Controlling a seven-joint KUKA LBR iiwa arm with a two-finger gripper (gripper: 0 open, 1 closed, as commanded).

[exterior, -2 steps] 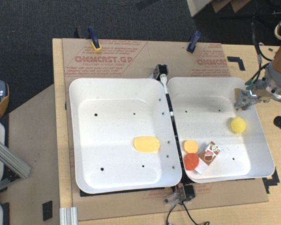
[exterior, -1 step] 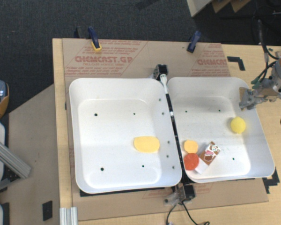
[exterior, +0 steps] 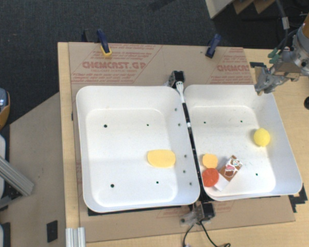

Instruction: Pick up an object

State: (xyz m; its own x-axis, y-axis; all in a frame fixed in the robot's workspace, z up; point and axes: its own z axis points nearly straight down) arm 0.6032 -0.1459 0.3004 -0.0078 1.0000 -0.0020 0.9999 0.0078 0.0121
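The yellow ball (exterior: 261, 137) lies nearest me in the right bin (exterior: 278, 112), below my gripper (exterior: 262, 86) and well apart from it. Farther down and leftward cluster an orange piece (exterior: 209, 160), a red piece (exterior: 210, 177) and a small brown packet (exterior: 230, 169). I hang over the bin's far corner; whether my jaws are parted I cannot tell, and I see nothing between them.

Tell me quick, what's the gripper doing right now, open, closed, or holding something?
Gripper: above the far right corner of the right bin, nothing seen between its fingers; open or closed cannot be told.
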